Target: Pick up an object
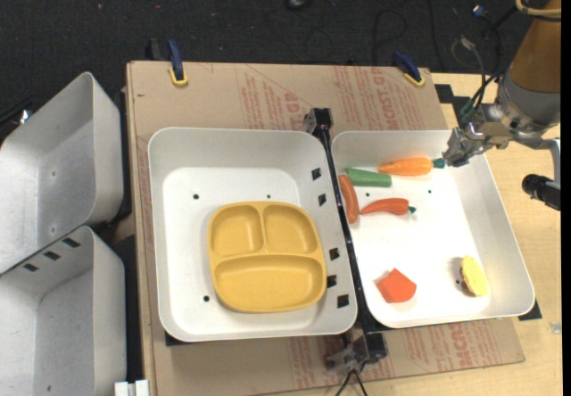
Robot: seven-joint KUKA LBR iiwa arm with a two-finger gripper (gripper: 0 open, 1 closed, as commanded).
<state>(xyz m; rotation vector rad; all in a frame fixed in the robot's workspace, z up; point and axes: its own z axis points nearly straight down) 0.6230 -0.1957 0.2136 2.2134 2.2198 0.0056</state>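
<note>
The gripper (457, 153) hangs over the far right corner of the right bin (508, 247), just beside the green tip of the carrot (407, 167), which lies flat along the bin's far side. Whether the fingers are wide or narrow cannot be told; nothing shows between them.

In the right bin lie six things: one carrot, one green pod (368, 177) touching its blunt end, one sausage (348, 199) along the left wall, one red chili (387, 206) just beside it, one orange wedge (397, 286) near the front, and one yellow piece (473, 276) toward the front right. The left bin (178, 207) bears one yellow divided plate (266, 256) with three compartments.

Both bins rest on a cardboard sheet (259, 86) clamped to the desk (535, 180) by two clips; beyond it the floor (80, 20) is dark, with cables
</note>
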